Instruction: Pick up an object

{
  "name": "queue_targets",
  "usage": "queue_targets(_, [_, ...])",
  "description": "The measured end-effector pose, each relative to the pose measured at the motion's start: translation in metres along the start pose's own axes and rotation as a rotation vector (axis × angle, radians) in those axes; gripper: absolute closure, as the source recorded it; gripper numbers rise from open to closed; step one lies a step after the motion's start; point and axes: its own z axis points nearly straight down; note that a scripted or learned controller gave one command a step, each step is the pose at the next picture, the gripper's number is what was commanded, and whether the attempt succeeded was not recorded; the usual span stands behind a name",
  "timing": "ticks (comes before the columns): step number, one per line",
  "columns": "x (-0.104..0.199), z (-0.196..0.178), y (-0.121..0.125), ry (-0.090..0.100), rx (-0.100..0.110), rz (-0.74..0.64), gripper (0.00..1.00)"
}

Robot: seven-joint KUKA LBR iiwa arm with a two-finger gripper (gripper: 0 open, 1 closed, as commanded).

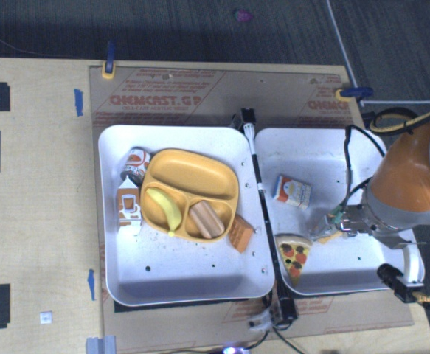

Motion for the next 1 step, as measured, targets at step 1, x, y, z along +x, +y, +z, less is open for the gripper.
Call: queue_targets(1, [0.0689,-0.0838,0.0510,0.015,0.026,-0.006,1.00])
